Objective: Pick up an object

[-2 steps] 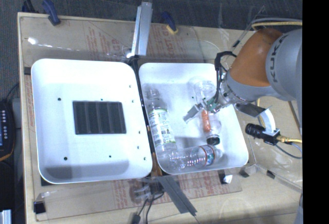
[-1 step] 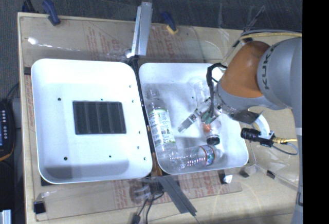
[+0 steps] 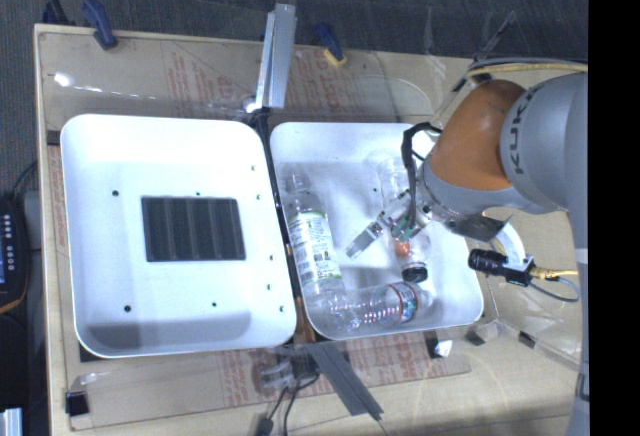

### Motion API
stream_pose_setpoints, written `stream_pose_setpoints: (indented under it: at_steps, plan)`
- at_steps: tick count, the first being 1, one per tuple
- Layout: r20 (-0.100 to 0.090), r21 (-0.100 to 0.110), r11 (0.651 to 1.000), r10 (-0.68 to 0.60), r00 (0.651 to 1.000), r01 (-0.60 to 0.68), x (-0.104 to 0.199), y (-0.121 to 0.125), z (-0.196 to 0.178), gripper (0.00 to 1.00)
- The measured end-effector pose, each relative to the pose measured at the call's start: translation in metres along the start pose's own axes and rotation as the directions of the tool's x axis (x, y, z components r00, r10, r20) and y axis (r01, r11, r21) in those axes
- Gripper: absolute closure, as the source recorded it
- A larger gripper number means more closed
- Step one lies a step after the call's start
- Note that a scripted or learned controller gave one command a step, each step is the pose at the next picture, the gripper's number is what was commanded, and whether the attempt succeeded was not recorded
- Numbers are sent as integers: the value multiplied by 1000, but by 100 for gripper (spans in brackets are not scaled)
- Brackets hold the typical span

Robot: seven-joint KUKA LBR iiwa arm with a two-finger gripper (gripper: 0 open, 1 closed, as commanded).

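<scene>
Gripper [image 3: 392,224] sits low inside the right white bin [image 3: 455,299], toward its right half; can't tell its state, wrist blocks the view. Grey arm with orange band [image 3: 478,146] comes in from the right, over the bin's far-right corner. Clear plastic bottle with white-green label [image 3: 310,242] lies along the bin's left wall, cap toward the far side. Second clear crumpled bottle [image 3: 372,306] lies along the near wall, just beside the first bottle's base. Small black-capped item [image 3: 414,274] lies just near of the gripper. Left white bin [image 3: 90,224] has a dark ribbed rectangular panel [image 3: 193,229] at its centre. Both bins rest on the bench [image 3: 150,74].
</scene>
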State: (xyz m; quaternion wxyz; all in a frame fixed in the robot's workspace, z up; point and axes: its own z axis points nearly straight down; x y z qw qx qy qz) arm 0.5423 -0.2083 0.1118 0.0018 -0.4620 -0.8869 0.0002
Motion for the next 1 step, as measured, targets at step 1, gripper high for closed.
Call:
stream_pose_setpoints:
  at_steps: [1]
  plan:
    - [3, -2, 1000, -31, 1000, 31, -7, 5, -33, 0]
